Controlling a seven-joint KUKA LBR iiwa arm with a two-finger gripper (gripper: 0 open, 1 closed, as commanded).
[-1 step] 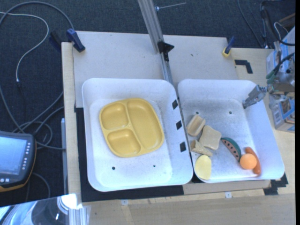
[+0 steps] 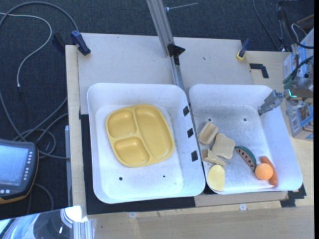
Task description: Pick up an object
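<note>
The camera view looks down at a slant on a bench [image 2: 124, 59] that bears two shallow white bins side by side.

The left bin [image 2: 99, 183] holds one thing: a yellow divided plate [image 2: 139, 134] with three compartments, lying flat near the bin's middle, tipped a little off square with the bin walls.

The right bin [image 2: 279, 133] holds a cluster of small things along its near half. I count three tan bread-like pieces [image 2: 217, 144], packed close and touching one another. Just below them lies one pale yellow round slice [image 2: 216, 177], touching the lowest tan piece and close to the bin's near wall. To the right of the bread lies one curved green-rimmed slice with a dark red face [image 2: 246, 157]. Next comes one orange ball [image 2: 263, 171], and against it one reddish-orange carrot-like stick [image 2: 270, 169], partly hidden behind the ball. That makes seven loose items in this bin, all candidates for picking.

The gripper [image 2: 271, 102] shows as a small grey shape at the right bin's far right corner, above the rim and well apart from the cluster of items. Whether it is spread or pressed together I cannot tell; nothing is seen in it.

One metal rail [image 2: 162, 21] runs down from the top of the view to the gap between the bins. Two blue clamps [image 2: 79, 41] sit at the far corners of the bench. One screen device [image 2: 15, 168] lies on the floor at left among several cables [image 2: 30, 49].
</note>
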